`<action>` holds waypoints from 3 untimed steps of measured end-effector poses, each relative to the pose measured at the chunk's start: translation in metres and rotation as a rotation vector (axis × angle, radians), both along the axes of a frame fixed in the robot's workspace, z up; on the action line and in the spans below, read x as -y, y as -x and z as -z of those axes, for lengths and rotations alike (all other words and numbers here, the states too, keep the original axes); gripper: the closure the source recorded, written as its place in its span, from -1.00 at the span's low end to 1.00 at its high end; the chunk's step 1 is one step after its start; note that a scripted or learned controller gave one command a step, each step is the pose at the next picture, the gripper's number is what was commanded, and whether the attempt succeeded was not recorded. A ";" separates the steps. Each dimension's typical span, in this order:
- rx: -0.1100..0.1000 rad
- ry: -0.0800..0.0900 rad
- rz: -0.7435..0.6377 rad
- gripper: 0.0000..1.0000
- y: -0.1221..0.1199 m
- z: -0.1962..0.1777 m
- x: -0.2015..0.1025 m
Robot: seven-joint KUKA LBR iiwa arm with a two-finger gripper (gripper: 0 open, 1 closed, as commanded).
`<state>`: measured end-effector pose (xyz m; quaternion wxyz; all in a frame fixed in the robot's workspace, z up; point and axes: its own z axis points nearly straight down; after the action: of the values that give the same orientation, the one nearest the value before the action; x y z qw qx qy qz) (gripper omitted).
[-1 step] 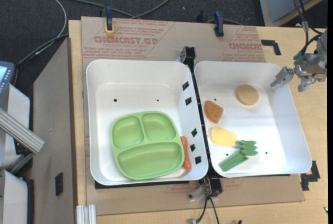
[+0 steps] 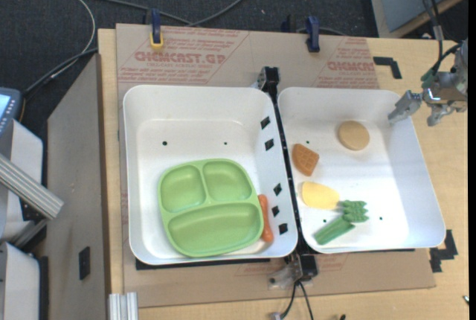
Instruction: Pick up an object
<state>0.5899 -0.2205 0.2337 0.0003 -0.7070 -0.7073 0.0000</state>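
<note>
The metal two-finger gripper (image 2: 421, 104) hangs over the far right rim of the right white bin (image 2: 416, 184), fingers spread and holding nothing; the arm is cut off.

Both white bins, left (image 2: 141, 162) and right (image 2: 416, 184), look like smooth, faintly glossy plastic. The green divided tray (image 2: 211, 205) is matt plastic. The surface (image 2: 223, 58) under them is printed brown cardboard, dull and papery. The gripper (image 2: 425, 104) at far right shows bare, shiny metal.
</note>
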 end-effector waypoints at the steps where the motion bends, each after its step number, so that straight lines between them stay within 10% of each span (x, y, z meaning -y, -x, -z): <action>1: -0.007 -0.002 0.001 -1.00 0.006 0.062 0.003; 3: -0.003 -0.010 -0.003 -1.00 0.000 0.150 -0.003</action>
<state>0.5904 -0.2170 0.0835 0.0045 -0.7057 -0.7084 -0.0025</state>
